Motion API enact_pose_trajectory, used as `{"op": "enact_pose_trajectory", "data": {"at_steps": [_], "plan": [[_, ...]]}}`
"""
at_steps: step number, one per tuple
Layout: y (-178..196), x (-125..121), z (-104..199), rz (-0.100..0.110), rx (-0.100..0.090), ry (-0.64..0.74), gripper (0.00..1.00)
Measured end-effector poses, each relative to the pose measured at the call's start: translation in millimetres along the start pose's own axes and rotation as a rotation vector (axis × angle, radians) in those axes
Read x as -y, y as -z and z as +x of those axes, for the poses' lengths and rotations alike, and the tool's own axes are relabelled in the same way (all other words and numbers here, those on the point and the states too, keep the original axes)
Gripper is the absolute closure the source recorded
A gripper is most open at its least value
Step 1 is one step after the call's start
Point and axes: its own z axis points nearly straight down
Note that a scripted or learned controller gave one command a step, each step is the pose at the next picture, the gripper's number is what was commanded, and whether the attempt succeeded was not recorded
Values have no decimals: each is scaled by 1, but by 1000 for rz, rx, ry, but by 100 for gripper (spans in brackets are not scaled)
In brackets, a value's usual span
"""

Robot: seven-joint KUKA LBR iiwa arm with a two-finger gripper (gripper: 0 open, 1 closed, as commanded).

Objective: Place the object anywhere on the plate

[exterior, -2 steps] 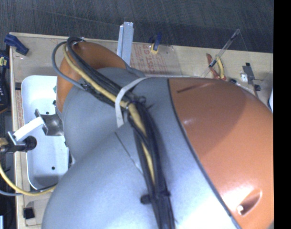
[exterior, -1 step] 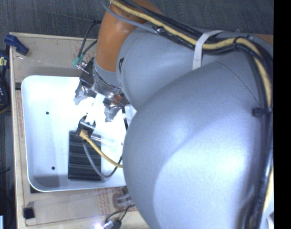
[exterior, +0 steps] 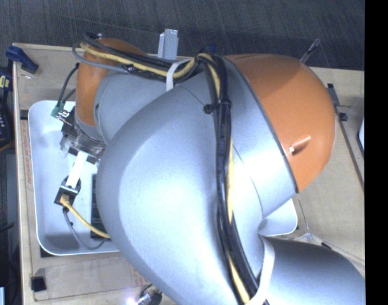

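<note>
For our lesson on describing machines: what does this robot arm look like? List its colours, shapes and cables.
The arm is bulky, built of smooth, rounded grey shells with glossy orange domed sections. A bundle of black and yellow cables runs along its length, bound near the top by a white strap.

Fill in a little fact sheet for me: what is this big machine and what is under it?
machine: robot arm, grey with an orange band, reaching in from the right
wrist: over the left bin
left bin: white, shallow, largely covered by the arm
bench: pale wood
cables: yellow and black, running along the arm
</note>
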Motion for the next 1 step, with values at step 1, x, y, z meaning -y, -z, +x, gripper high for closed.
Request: {"op": "enact_pose_trajectory", "data": {"at_steps": [1], "plan": [[8, 3, 2, 8, 4, 8, 100]]}}
